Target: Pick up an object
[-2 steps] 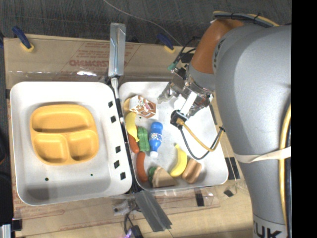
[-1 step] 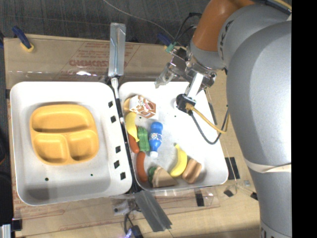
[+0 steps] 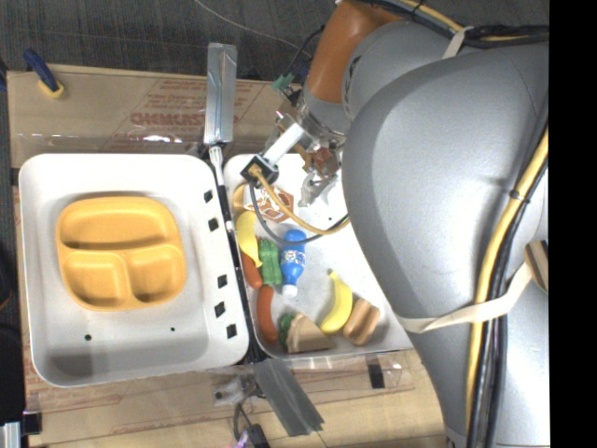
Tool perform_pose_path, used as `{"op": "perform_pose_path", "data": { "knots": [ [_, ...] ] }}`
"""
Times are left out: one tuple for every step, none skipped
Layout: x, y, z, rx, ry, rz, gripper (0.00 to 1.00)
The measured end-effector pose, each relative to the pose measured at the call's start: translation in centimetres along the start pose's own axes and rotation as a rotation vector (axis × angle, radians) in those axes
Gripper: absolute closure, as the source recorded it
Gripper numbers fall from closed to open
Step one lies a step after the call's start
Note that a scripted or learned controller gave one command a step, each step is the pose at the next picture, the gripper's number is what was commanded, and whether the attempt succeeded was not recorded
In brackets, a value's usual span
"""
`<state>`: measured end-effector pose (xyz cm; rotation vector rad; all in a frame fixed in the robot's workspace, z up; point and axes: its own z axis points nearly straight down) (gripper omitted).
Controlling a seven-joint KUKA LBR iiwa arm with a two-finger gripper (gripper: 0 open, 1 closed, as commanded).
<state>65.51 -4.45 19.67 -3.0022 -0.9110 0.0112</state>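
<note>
**Two bins, one tray, a heap of toy food**

Two shallow white bins side by side: left bin [image 3: 37, 250] with one yellow tray [image 3: 119, 250] of three compartments; right bin [image 3: 317, 215] largely under the grey arm [image 3: 448, 203]. In the right bin, counted: one blue bottle [image 3: 293, 261] with white cap, two yellow banana shapes (one [image 3: 338, 304] near the arm, one [image 3: 246, 236] by the left wall), one green piece [image 3: 270, 262], one red piece [image 3: 266, 312], one tan bread roll [image 3: 362, 321], one brown wedge [image 3: 306, 334]. Gripper [image 3: 315, 177] low over the far end of the right bin, apart from the heap; nothing seen between the fingers; whether spread or closed, cannot tell.
</note>
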Motion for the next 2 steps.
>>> {"op": "perform_pose_path", "data": {
  "knots": [
    [-1.6,-1.4,0.7,0.002,-0.002,0.285,0.0],
    [-6.6,-2.6,-7.7,-0.005,0.01,0.25,0.0]
  ]
}}
